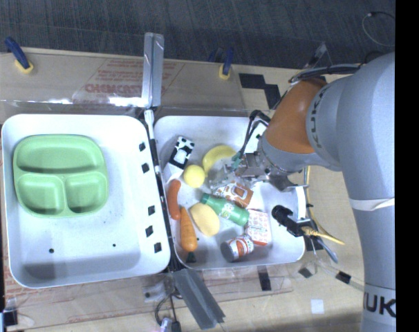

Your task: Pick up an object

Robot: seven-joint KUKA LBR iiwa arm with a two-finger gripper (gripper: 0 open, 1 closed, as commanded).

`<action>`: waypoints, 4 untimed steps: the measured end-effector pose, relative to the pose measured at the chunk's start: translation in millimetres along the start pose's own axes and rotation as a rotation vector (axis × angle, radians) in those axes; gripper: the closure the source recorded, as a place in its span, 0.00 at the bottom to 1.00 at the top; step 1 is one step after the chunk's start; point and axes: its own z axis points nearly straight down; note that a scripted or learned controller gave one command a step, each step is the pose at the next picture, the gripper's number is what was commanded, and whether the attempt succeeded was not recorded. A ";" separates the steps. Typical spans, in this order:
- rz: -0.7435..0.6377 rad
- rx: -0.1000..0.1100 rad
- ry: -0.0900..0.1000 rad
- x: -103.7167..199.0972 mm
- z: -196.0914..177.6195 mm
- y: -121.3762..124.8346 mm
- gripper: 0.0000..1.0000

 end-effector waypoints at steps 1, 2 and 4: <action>-0.004 -0.003 0.000 0.1 -11.2 1.4 1.00; 0.010 -0.001 -0.001 38.7 -138.6 19.0 1.00; 0.085 0.004 0.000 67.6 -30.9 6.4 0.00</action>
